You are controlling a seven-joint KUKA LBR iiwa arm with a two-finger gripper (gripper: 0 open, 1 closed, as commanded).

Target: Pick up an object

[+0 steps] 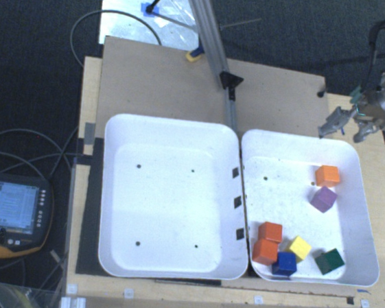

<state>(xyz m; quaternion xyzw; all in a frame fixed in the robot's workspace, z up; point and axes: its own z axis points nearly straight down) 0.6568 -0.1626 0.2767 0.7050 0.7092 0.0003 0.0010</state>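
The right bin (363, 204) holds several small blocks. An orange cube (327, 175) and a purple cube (323, 198) lie near its far right side. Close to its front edge sit two orange-red blocks (267, 242), a yellow cube (300, 248), a blue cube (285, 262) and a dark green cube (330, 261). My gripper (348, 125) hangs above the bin's far right corner, behind the orange cube. Its two fingers are spread apart with nothing between them.
The left bin (114, 175) lies beside the right one, with small black clips along their shared wall. A slanted metal pole (212, 38) crosses the bench's far side. A teach pendant (7, 215) lies on the floor at left.
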